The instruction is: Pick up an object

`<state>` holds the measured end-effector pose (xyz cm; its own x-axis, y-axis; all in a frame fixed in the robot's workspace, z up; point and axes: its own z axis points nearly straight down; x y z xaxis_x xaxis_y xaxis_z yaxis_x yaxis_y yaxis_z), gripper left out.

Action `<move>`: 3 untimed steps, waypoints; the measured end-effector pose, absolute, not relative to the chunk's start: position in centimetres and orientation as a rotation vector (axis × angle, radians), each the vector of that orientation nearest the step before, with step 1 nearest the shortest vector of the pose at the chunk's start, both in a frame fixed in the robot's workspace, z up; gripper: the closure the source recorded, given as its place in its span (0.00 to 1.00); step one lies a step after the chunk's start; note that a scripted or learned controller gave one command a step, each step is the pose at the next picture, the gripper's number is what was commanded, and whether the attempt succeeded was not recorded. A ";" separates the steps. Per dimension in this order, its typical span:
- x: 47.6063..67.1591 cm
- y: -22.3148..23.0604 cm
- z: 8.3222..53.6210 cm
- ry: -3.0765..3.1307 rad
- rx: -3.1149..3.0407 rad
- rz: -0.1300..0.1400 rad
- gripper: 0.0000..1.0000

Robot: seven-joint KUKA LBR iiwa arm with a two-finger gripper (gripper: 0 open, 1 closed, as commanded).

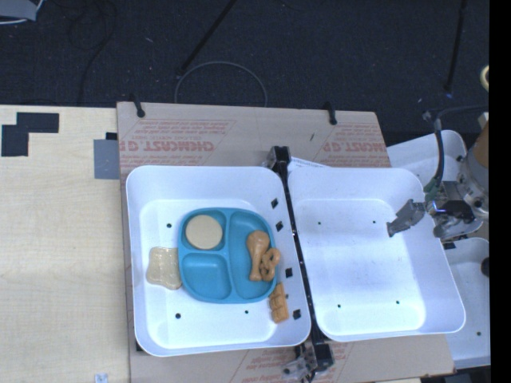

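Pincer (415, 216) hangs over the right bin's (375, 325) edge; its state cannot be told. The pretzel (262, 255) lies on the blue tray (209, 282) in the left bin (152, 325), well apart, so a descent here would likely grasp nothing.

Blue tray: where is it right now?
The blue tray lies in the left bin of the camera view, with a pale flat piece against its left edge and a brown piece just off its lower right corner.
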<state>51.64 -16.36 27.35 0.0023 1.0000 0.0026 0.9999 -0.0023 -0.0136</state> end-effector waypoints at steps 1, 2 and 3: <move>51.8 -16.4 28.0 -2.221 -2.221 0.002 0.00; 51.3 -15.3 22.7 -2.217 -2.215 0.006 0.00; 51.5 -14.6 18.1 -2.216 -2.217 0.006 0.00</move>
